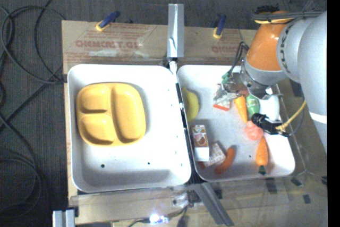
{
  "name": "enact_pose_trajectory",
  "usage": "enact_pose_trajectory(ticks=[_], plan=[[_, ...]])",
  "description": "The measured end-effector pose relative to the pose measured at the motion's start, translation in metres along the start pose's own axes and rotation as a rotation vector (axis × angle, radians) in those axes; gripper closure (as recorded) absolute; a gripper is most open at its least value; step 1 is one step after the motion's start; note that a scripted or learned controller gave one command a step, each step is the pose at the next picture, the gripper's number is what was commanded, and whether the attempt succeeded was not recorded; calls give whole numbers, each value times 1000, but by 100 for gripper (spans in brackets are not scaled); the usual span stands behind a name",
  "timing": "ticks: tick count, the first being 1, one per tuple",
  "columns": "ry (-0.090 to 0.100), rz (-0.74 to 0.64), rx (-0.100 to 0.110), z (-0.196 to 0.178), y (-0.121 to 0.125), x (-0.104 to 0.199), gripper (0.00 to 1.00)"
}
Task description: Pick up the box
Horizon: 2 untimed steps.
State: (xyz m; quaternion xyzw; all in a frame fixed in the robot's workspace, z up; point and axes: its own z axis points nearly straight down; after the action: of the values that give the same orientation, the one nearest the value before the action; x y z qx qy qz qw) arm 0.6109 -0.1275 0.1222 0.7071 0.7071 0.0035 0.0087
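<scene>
In the right bin (289, 167), the claw (229, 89), grip state unclear, sits well apart from the box (200, 142); crowding sausage (225, 160) and packet (217, 152) could spoil the grasp.

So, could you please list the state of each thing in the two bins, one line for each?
Yellow divided plastic tray: upright in the left white bin, compartments bare.
Small brown-and-white box: lying flat in the right white bin, not gripped.
Orange toy carrot: lying flat.
Red sausage: lying flat.
Gripper: low over the right bin.
</scene>
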Motion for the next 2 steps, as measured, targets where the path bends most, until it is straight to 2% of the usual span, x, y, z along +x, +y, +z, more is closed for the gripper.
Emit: enact_pose_trajectory(ticks=[1, 2], plan=[[0, 0, 0, 0, 0, 0, 0], [3, -203, 10, 35, 59, -41, 0]])
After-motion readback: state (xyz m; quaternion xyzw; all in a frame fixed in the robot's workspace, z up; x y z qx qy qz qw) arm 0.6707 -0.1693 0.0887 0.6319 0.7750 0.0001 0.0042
